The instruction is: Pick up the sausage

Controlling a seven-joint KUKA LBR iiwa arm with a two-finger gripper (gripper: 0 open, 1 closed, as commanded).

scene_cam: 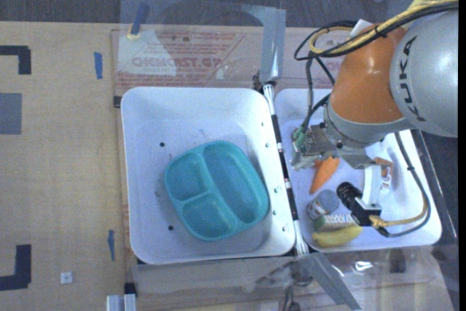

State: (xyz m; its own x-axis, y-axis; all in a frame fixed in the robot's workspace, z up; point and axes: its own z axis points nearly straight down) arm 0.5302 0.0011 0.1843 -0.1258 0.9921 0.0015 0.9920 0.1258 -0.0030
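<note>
In the right bin (429, 229), at the frame's right, I see my claw (309, 149) low beside a carrot (325, 172) and a banana (336, 235). I cannot tell its state, nor pick out the sausage. A blue tray (215, 189) lies in the left bin (145, 120).

the wooden bench (58, 156) carries two shallow white bins side by side, the left bin (138, 113) and the right bin (429, 226), their inner walls touching. black corner marks (22, 58) and short strips of blue tape (97, 65) lie on the bare wood left of the bins. a clear plastic sheet (189, 54) with faded red lettering lies flat behind the left bin.
</note>
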